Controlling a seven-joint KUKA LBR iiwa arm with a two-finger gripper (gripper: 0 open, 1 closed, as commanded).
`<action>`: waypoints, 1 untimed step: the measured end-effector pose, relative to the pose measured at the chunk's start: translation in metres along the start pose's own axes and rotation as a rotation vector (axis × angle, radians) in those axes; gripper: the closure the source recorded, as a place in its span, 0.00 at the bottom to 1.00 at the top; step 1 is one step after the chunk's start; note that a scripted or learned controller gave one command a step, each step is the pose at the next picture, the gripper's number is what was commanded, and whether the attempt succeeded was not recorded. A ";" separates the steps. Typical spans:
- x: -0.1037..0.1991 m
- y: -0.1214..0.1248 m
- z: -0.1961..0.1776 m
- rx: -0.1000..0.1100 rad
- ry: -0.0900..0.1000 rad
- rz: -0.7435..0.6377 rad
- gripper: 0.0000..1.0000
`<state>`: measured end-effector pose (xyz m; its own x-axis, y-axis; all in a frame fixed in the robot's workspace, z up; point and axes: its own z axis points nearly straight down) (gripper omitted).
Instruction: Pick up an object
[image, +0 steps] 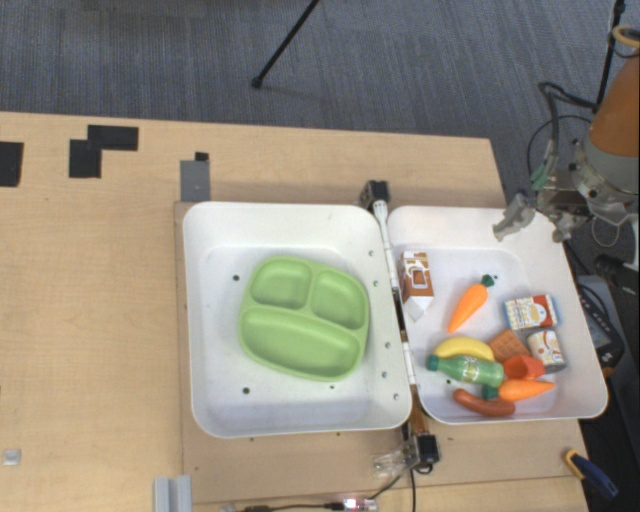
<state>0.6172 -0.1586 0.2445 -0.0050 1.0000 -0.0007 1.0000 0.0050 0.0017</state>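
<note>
The right bin (575, 300) holds toy food. There is an orange carrot (468, 305), a small brown and white carton (416, 275), a blue-topped carton (528, 312), a small can (546, 350), a banana (465, 348), a green bottle (470, 371) and a red sausage (480, 403). My gripper (537, 220) hangs over the bin's far right corner, above and to the right of the carrot. Its fingers (511, 220) are spread open with nothing between them.
The left bin (215, 300) holds a green divided plate (303, 318). A ridge with a black clamp (376, 192) at its far end separates the two bins. Cables hang beside the arm at the right edge of the bench.
</note>
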 end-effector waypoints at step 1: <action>0.044 -0.031 0.144 0.002 0.001 0.206 0.00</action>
<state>0.5862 -0.1146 0.1003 0.2000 0.9798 -0.0001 0.9798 -0.2000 0.0000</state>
